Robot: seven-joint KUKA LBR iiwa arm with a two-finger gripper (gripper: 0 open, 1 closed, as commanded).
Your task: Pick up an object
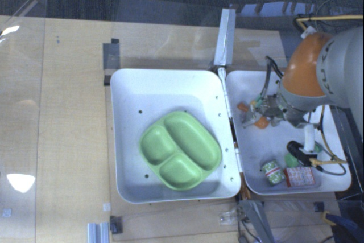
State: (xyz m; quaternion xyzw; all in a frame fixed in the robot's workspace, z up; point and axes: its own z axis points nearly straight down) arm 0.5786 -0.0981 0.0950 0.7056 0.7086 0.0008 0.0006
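- The arm (335, 68) reaches in from 3 o'clock, its orange band over the right bin (244, 79), with the wrist bent down toward the bin's 9 o'clock side.
- The gripper (254, 114) sits low over the bin floor at about 10 o'clock from the bin's middle, close to the wall shared with the left bin (122, 122).
- Whether the gripper is apart or together cannot be told, as the tool is small and cluttered here.
- An orange piece (261, 122) lies right at the gripper's 5 o'clock; a hold on it cannot be made out.
- A green can (272, 172) lies at the right bin's 7 o'clock, and a red packet (300, 177) just beside it at 6 o'clock. Their labels are too small to read.
- A green divided plate (181, 149) lies near the left bin's middle, toward 5 o'clock.
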